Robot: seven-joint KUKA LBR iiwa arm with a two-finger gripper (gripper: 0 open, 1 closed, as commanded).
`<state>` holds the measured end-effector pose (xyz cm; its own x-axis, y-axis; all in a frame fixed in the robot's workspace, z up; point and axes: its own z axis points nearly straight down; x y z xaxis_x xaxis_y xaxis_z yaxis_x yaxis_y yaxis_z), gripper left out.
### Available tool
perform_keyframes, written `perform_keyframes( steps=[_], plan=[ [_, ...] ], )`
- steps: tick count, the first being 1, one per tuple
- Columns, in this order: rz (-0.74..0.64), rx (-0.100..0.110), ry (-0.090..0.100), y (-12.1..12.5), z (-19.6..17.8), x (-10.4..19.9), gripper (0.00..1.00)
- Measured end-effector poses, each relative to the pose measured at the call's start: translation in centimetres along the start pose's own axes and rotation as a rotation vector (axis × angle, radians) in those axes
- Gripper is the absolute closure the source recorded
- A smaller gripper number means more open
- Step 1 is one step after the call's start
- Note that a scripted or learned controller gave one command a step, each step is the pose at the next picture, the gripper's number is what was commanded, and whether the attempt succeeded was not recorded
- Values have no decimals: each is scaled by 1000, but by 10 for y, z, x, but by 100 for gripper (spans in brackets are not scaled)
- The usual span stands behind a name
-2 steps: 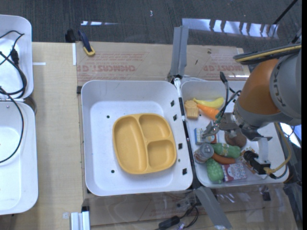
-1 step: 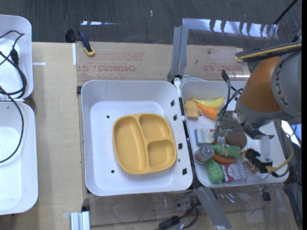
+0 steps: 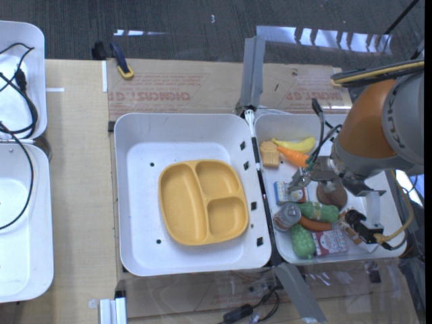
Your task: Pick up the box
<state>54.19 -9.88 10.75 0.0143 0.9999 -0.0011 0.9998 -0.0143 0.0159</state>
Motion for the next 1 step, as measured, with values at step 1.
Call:
perform_keyframes(
  steps=[1],
  plan=[
    [88, 11, 0, 10, 11, 4, 0]
  ],
)
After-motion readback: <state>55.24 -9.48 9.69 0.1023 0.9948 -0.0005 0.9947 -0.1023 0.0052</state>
